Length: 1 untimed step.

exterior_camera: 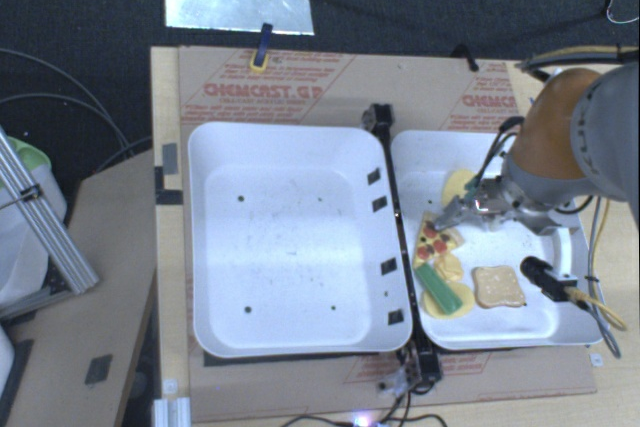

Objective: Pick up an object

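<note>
nearest the lens ran the front edge of the worktop (300, 370), which carried everything. on it sat the left bin (290, 245) and, touching it, the right bin (430, 150). the arm (590, 130) came in from the right and hung over the right bin. its pincer (452, 215) was low and pointed at the food pieces; whether it was spread or pressed together could not be told, and nothing showed as held.

the things to pick all lay in the right bin, crowded along the wall it shares with the left bin. the toast (498, 287) lay flat, a little apart. the green stick (438, 290) rested on a yellow piece. the spotted slice (435, 240) lay just beside the pincer tip, with the yellow disc (458, 183) behind it.

the likely trouble was the crowding. flat pieces that touch or overlap give little to pinch, so a close could slide off, catch two at once, or push the slice against the wall.
</note>
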Each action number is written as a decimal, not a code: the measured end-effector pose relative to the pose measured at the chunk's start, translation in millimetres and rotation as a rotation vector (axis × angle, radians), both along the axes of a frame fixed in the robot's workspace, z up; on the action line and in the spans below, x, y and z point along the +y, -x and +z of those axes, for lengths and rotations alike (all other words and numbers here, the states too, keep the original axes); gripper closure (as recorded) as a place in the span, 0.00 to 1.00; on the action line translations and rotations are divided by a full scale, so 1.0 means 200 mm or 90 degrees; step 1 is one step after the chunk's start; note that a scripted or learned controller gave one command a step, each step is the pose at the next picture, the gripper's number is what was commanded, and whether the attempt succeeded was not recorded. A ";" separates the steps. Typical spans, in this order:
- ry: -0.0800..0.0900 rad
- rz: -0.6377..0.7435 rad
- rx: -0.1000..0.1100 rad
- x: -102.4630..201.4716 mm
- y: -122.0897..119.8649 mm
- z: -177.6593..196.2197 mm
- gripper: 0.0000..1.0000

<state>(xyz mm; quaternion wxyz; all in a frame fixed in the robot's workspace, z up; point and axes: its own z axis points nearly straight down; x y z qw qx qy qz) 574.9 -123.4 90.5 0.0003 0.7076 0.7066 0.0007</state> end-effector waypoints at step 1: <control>0.005 0.002 -0.009 0.17 0.15 -0.01 0.00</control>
